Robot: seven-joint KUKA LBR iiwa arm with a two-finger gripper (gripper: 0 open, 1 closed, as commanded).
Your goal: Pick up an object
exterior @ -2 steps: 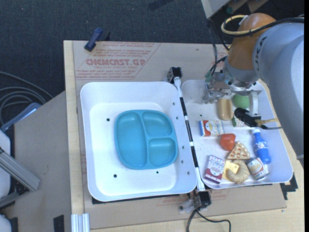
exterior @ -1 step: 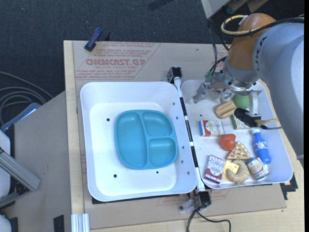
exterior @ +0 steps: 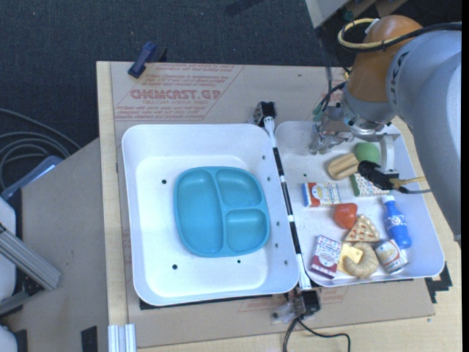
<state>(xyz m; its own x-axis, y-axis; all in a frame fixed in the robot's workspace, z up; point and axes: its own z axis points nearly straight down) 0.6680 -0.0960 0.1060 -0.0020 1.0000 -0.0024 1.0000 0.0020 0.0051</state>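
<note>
bread roll (exterior: pixel 341 166): tan, oblong, lying in the upper part of the right bin (exterior: pixel 432 249); judged the likeliest pick, being the item nearest the gripper.
green piece (exterior: pixel 368 152): just beside the roll, on its upper right; touching or merely adjacent cannot be told.
other items: small carton (exterior: pixel 320 193), red tomato-like piece (exterior: pixel 345 214), waffle slice (exterior: pixel 363 230), blue bottle (exterior: pixel 396 222), small jar (exterior: pixel 390 255), red packet (exterior: pixel 326 256) and bagel-like ring (exterior: pixel 359 265), all in the same bin, crowded toward its lower right.
gripper (exterior: pixel 323 144): positioned low over the upper left corner of the right bin, just left of the roll; nothing is seen between its tips.
pincer state: cannot be told; the tips are small and dark against wrist hardware.
step in hand: judged as the approach, before any grasp; no item is lifted.
next move: a short shift toward the roll and a descent are called for, with care taken over the green piece alongside.
left bin (exterior: pixel 139 196): 1 blue divided plate (exterior: pixel 221 211) is held at its centre, well apart from the gripper.
hidden: the bin's upper right corner is covered by the arm (exterior: pixel 432 72); the dark object right of the roll is too blurred to name.
</note>
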